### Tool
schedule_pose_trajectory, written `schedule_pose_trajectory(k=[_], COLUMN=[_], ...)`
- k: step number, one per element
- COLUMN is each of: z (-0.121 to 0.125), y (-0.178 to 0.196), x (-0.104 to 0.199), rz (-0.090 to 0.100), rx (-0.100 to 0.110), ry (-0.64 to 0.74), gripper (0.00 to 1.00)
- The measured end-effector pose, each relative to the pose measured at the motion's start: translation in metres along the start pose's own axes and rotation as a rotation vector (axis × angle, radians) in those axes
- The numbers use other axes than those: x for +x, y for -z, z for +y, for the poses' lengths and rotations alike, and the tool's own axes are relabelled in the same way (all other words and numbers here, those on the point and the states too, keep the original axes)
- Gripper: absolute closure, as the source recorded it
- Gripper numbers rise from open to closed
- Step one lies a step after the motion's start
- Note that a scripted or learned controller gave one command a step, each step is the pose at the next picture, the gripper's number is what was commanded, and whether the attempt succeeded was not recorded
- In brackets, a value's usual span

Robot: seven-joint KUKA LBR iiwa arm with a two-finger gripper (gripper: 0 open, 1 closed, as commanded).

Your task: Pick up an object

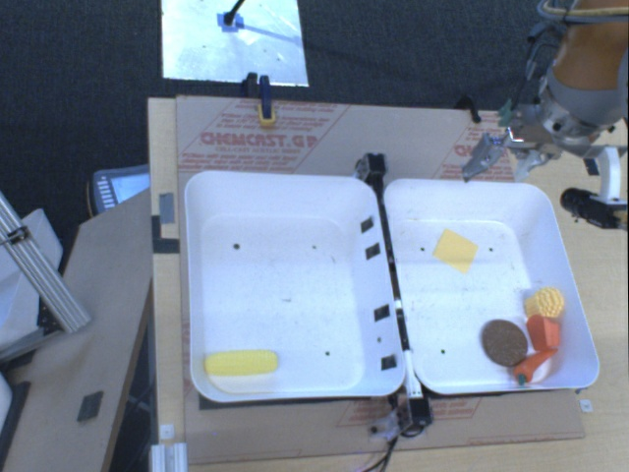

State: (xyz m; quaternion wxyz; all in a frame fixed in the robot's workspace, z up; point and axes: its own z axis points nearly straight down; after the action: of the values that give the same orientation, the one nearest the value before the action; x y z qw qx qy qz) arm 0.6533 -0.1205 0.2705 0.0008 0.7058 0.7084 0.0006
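Arm: grey with orange band, entering from the right. Gripper point(499, 152) hangs above the far rim of the right bin point(565, 264), over the cardboard, well apart from every item. Fingers appear parted, with nothing between them; gripper carries nothing.

Right bin, contents:
- Yellow square point(455, 249): flat, thin, lying alone toward the far middle of the floor. Likely light and soft like a sponge or foam slice. Lies too flat for an easy pinch; fingers would need to close across two opposite edges, pressed to the floor.
- Brown disc point(504, 342): near right corner, flat, probably stiff. Low profile, edge grasp only.
- Yellow ball point(546, 303): knobbly, beside the right wall, touching the orange block point(544, 332) below it. Textured surface should resist slipping; wall limits finger room.
- Carrot point(532, 367): small, orange, against the near wall, touching the block. Crowded.

Left bin point(197, 264), contents:
- Corn point(241, 363): yellow, elongated, lying alone near the near left corner. Judged light, rigid plastic, possibly smooth. Best candidate: open space around it, grasp across the short axis at mid-length.

Task status: no item lifted yet.
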Motion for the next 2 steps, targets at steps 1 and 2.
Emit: schedule_pose_trajectory(k=[1,2], z=[0.015,0.017], y=[-0.175,-0.075], x=[0.020,0.030], rz=[0.000,-0.001], rx=[-0.002,-0.009], ry=[-0.001,0.003], gripper=[0.00,0.00])
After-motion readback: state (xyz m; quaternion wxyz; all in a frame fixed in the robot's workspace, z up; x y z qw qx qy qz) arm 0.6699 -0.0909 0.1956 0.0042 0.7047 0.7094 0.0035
